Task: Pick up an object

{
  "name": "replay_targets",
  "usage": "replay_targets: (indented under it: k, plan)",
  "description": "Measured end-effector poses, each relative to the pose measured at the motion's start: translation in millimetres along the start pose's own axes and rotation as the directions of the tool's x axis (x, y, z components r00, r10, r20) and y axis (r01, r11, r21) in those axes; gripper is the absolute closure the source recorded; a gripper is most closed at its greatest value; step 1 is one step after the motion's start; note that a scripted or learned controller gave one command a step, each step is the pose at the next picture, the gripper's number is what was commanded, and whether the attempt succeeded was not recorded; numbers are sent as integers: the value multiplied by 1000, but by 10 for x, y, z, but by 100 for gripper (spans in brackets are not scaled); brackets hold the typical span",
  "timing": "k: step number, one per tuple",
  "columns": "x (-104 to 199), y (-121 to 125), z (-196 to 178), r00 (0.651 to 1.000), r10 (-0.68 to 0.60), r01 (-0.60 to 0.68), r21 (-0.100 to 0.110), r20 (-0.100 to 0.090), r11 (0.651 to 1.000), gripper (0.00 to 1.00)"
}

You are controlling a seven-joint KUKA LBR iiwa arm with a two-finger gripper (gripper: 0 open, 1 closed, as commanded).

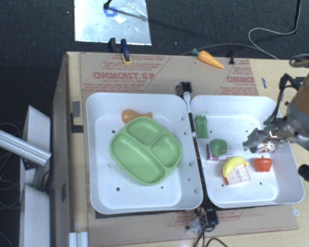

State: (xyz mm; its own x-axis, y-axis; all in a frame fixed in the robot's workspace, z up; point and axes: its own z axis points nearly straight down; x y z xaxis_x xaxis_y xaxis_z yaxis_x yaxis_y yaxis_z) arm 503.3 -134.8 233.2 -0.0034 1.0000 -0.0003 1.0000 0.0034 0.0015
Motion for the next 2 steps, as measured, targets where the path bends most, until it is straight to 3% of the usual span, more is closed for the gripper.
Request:
replay_targets:
  k: [1,2]
  plan:
    - [-314,782,768,1000,0,0,1,0,1000,0]
    - [-171,1651,1493,1000,-1,1,1,0,1000,0]
